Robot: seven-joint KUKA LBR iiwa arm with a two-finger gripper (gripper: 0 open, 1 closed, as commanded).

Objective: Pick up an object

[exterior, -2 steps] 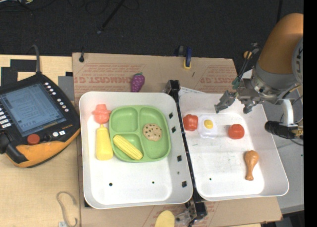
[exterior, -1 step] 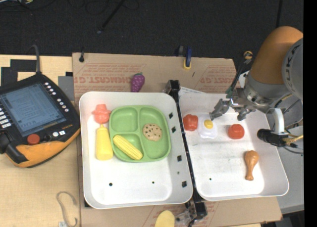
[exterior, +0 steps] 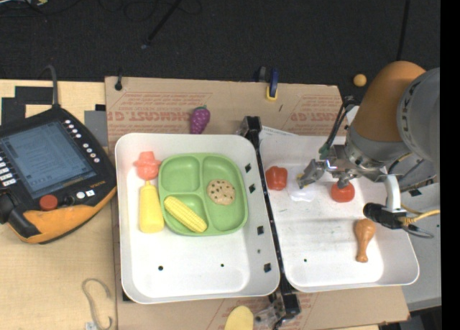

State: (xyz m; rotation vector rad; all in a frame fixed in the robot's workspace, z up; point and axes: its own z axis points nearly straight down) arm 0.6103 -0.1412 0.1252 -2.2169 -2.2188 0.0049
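My gripper (exterior: 327,176) hangs over the back of the right bin (exterior: 402,271), open, with nothing between its fingers. One fingertip (exterior: 309,177) points down and left toward a red pepper-like toy (exterior: 276,177) near the bin's left wall. A red tomato (exterior: 343,193) lies just below and right of the gripper, partly under the other finger. Toward the front right of the bin lies a brown chicken drumstick (exterior: 364,238). A small pale patch (exterior: 298,194) sits on the floor under the left finger; what it is I cannot tell.
The left bin (exterior: 187,271) holds a green divided plate (exterior: 241,213) with a cookie (exterior: 221,191) and corn (exterior: 185,213), plus a yellow bottle (exterior: 149,208) and a pink toy (exterior: 146,165). Purple grapes (exterior: 200,118) lie on the cardboard behind. A teach pendant (exterior: 50,170) sits at left.
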